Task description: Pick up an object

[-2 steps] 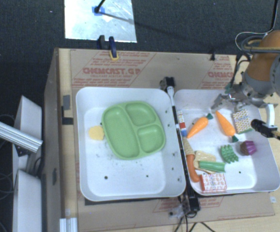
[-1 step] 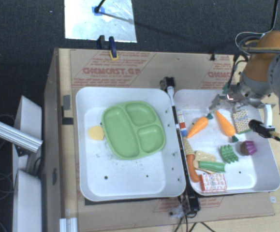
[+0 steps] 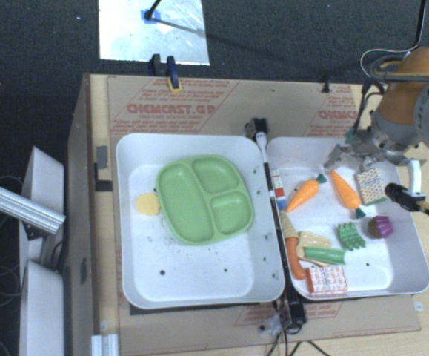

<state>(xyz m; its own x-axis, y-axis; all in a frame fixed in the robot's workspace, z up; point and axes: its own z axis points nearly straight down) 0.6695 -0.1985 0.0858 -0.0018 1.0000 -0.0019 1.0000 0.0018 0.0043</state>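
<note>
Nothing lifted yet, judging by the scene. End effector (image 3: 345, 154) poised over right bin's (image 3: 410, 269) far edge, grip width impossible to tell. Just beside it, two carrots (image 3: 304, 193) lying in the bin; green divided plate (image 3: 203, 199) in left bin (image 3: 136, 273).
</note>
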